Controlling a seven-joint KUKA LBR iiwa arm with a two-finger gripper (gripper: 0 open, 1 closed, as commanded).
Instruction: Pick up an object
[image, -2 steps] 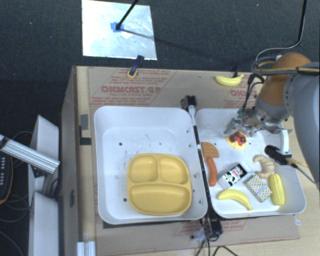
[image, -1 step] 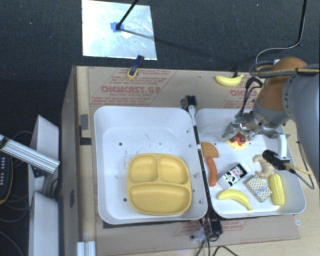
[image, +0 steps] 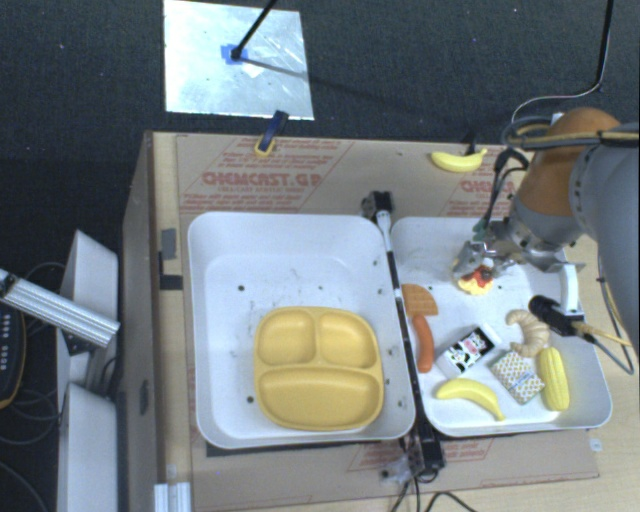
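Observation:
My gripper (image: 478, 262) hangs low over the back of the right bin (image: 596, 400), with the grey arm coming in from the right. A small yellow and red toy (image: 475, 284) lies right under its tip, touching or nearly so. Further forward in that bin lie an orange slice-shaped piece (image: 418, 298), a red sausage (image: 424, 342), a black and white carton (image: 468, 350), a yellow banana (image: 472, 394), a patterned box (image: 516, 375), a corn cob (image: 554, 379) and a tan pastry (image: 529, 328).
The left bin (image: 225, 260) holds a yellow divided plate (image: 318, 366). A second banana (image: 458, 159) lies on the cardboard behind the right bin. The wall between the bins runs just left of the sausage.

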